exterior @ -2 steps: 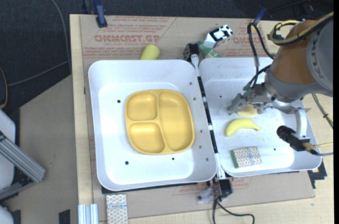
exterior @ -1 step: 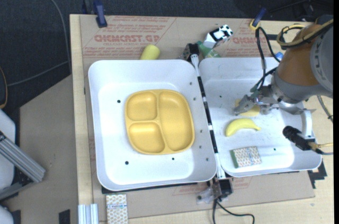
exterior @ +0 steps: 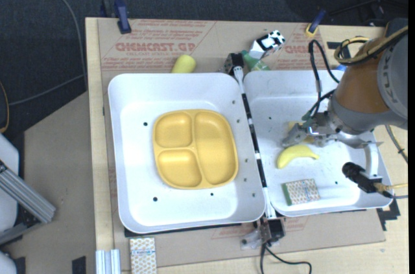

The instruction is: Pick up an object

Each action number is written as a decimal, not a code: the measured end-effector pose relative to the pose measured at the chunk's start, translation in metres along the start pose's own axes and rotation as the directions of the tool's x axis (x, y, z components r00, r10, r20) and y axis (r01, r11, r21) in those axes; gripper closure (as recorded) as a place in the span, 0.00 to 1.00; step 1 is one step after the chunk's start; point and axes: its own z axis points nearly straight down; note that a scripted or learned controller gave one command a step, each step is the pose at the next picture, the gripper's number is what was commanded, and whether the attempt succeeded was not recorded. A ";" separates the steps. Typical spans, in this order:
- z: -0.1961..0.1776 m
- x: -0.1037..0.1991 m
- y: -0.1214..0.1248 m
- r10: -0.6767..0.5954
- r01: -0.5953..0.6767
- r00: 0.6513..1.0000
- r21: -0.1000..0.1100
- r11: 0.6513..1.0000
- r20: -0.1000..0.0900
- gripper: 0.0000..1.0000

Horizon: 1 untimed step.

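Yellow plastic, a divided tray [exterior: 194, 148], is lying in the left bin [exterior: 130, 111], well to the left of the pincer [exterior: 299, 134]. Just below the pincer, a banana [exterior: 297, 155] is resting on the right bin [exterior: 272, 88] floor, apart from it. Further below, a small patterned packet [exterior: 300, 191] is lying. Whether the pincer is gaping or closed, I cannot tell.

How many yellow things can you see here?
3: a divided plate in the left bin, a banana in the right bin, a small yellow object behind the bins.
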 end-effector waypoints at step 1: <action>0.000 0.046 -0.020 -0.001 0.001 1.000 0.000 1.000 0.000 0.00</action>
